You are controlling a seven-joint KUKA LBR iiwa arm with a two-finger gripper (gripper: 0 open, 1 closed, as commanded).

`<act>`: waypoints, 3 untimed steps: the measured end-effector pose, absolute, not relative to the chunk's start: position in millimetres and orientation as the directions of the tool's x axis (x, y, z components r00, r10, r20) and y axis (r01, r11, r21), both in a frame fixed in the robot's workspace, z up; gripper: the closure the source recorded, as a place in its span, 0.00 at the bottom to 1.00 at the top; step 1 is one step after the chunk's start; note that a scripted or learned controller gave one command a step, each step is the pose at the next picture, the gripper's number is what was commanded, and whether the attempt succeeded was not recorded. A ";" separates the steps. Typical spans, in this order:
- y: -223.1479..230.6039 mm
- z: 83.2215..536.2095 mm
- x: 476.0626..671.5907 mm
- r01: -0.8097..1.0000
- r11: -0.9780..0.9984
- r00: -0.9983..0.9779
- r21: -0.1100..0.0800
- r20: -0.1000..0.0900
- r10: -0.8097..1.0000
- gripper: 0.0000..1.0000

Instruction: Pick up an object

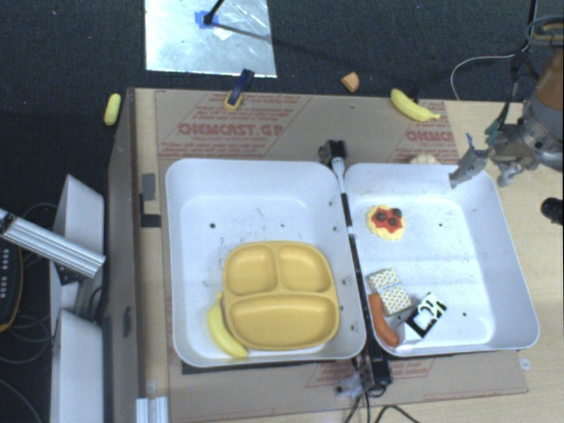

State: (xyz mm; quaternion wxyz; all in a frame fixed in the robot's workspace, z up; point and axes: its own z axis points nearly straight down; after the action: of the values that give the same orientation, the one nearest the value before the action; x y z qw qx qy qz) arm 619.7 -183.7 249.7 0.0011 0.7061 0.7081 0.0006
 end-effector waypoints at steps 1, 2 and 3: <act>-138.8 148.4 618.1 1.000 0.005 -0.005 -0.001 0.001 1.000 0.00; -96.3 84.2 626.7 1.000 0.004 -0.004 0.000 0.001 1.000 0.00; -97.6 97.0 627.4 1.000 0.005 -0.005 -0.002 0.000 1.000 1.00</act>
State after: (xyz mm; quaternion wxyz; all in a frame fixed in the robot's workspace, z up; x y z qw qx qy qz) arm 627.4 -97.6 97.0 -0.0008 0.7052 0.7090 -0.0005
